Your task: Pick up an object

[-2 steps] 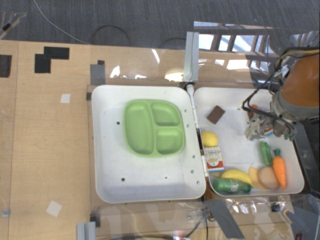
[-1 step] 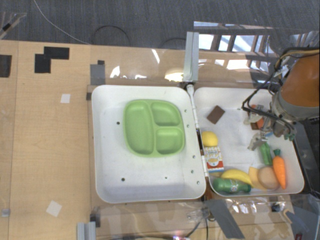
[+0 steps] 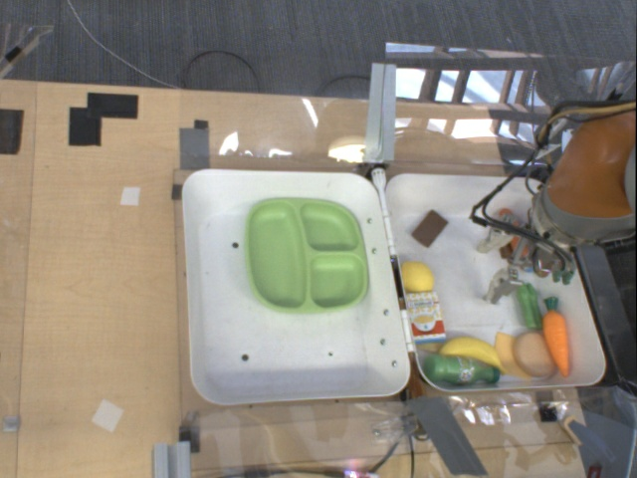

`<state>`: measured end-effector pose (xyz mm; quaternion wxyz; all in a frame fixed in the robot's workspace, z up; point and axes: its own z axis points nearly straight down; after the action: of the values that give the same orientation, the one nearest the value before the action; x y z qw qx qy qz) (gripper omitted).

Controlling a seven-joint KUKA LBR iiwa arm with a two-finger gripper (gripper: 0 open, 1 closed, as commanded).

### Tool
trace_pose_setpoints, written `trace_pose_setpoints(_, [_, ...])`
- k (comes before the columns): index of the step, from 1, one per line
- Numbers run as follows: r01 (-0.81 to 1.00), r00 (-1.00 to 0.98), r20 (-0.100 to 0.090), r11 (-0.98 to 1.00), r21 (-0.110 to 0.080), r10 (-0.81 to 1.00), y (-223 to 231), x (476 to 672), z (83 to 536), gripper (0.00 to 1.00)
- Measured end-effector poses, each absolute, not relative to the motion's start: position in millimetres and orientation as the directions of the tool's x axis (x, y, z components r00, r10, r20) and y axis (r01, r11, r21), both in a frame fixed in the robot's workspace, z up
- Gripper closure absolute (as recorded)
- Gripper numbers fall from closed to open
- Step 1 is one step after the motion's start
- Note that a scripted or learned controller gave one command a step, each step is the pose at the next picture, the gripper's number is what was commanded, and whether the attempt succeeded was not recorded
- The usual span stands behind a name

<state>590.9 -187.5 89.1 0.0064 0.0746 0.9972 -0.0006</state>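
My gripper [image 3: 510,279] hangs low over the right part of the right bin [image 3: 458,197], below the grey arm with its orange band [image 3: 595,172]. Just right of the gripper lies a small green cucumber [image 3: 528,307], with a carrot [image 3: 555,340] beside it. Along the bin's front edge sit a peach-coloured round fruit [image 3: 533,355], a yellow wedge [image 3: 505,348], a banana [image 3: 468,348] and a green bottle [image 3: 460,370]. By the left wall are a lemon [image 3: 418,277] and a small carton [image 3: 425,318]. A brown block [image 3: 430,228] lies further back. Nothing shows held in the gripper.
The left bin [image 3: 214,357] holds a green divided plate [image 3: 305,254]. A metal divider [image 3: 390,257] separates the two bins. Black cables [image 3: 498,202] loop off the wrist over the right bin's back area. A metal frame [image 3: 458,83] stands behind the bins.
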Motion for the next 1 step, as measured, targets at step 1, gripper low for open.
trace_pose_setpoints(1, [0.142, -0.990, -0.028, 0.990, -0.002, 0.142, -186.3, 595.8, 104.4, 1.00])
